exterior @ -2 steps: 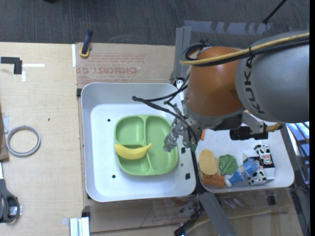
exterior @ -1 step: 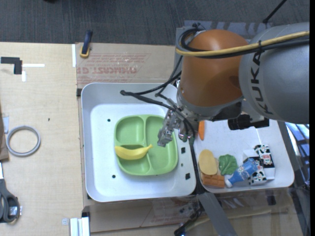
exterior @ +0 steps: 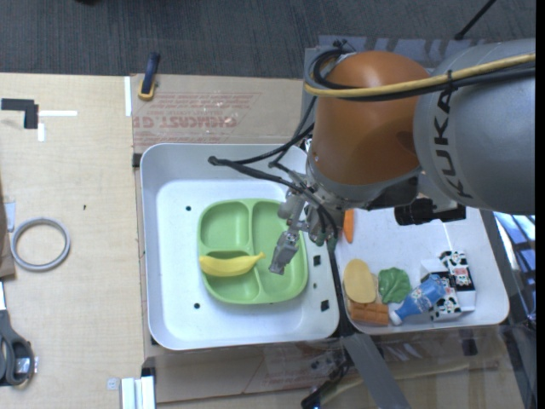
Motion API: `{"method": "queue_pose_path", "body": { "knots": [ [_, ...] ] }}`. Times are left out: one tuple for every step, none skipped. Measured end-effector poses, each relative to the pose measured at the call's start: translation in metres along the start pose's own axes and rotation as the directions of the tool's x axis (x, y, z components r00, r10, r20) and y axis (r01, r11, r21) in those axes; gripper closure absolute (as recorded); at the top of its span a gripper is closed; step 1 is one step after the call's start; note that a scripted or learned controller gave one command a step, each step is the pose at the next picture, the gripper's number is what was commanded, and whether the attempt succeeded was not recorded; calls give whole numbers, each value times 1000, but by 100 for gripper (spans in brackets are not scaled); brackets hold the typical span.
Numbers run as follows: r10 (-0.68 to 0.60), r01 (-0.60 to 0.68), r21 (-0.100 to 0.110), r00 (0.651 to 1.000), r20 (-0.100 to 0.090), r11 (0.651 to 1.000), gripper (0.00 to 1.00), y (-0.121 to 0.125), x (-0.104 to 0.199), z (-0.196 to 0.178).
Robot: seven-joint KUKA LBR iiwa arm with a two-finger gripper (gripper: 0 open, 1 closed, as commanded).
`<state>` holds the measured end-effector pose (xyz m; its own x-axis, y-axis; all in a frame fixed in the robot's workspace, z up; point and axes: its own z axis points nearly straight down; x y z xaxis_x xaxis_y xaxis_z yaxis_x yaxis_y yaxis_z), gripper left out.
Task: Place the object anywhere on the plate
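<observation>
A yellow banana (exterior: 230, 264) lies on the green divided plate (exterior: 223, 224), which sits in the left white bin (exterior: 162, 254) near the middle of the frame. The banana's long axis runs almost level across the picture, tilted slightly: its left end is blunt and sits at the plate's left rim, while its right end tapers and rises a little toward the plate's centre divider. It crosses the ridge between the upper-left and lower compartments, with a dark shadow line just above it.

The end effector (exterior: 283, 258) hangs over the right-hand compartment of the plate, just to the right of the banana's tapered tip. Its grey fingers point down and to the left; nothing shows between them, and whether they stand wide or narrow cannot be told from this angle. The orange band (exterior: 366, 118) and the grey arm (exterior: 477, 135) fill the upper right of the frame.

In the right white bin (exterior: 498, 301), at the lower right, lie a tan potato-like piece (exterior: 360, 281), a green leafy toy (exterior: 393, 283), an orange carrot-like piece (exterior: 369, 313), a blue bottle (exterior: 421, 301) and a small black-and-white carton (exterior: 454, 273). On the wooden worktop (exterior: 77, 177) at the left edge lies a grey tape ring (exterior: 39, 244).
</observation>
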<state>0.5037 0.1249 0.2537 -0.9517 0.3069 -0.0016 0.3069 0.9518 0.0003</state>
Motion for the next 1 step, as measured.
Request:
{"method": "queue_pose_path", "body": {
  "knots": [
    [2, -2, 0, 1000, 2, 1000, 100, 0, -2, -9]
  ]
}}
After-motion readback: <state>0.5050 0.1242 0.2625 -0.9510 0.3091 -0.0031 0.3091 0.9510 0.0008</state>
